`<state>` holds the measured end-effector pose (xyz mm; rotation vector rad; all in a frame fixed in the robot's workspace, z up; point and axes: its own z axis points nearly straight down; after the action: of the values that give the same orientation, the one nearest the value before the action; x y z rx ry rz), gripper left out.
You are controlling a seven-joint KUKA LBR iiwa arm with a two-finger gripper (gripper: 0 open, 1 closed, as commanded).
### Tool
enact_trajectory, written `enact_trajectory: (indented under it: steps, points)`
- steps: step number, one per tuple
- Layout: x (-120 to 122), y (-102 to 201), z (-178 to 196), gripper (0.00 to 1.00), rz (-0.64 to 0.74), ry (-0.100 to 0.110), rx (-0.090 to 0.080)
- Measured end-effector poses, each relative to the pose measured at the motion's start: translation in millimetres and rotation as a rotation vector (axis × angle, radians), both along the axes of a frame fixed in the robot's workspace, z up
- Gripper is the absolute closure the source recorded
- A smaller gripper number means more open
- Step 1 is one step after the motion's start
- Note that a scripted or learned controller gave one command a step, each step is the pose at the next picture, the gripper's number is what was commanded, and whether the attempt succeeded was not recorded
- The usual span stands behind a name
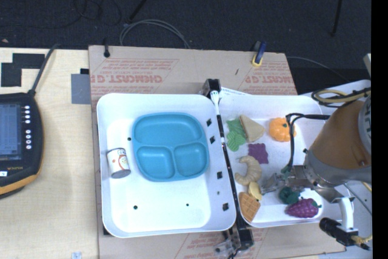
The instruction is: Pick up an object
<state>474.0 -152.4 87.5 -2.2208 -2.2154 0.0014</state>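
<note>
The right bin holds several toy foods: a green leafy piece, a beige wedge, an orange fruit, a purple piece, a tan curled piece, a waffle-patterned piece, a dark green item and purple grapes. My gripper hangs low over the bin's front part, just above the dark green item and right of the tan piece. Nothing visibly sits in it.
The left bin carries a blue divided plate and a small can lying at its left. The grey arm with its orange band covers the right bin's right side. A pendant lies far left.
</note>
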Motion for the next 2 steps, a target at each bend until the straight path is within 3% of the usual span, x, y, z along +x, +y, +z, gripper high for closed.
enact_trajectory:
  steps: [1, 2]
  points:
    - [1.4, -18.7, 0.0, 0.0, 0.002, -0.002, -0.002]
    - [2.2, -19.6, 11.1, 1.0, -0.002, -0.004, -0.002]
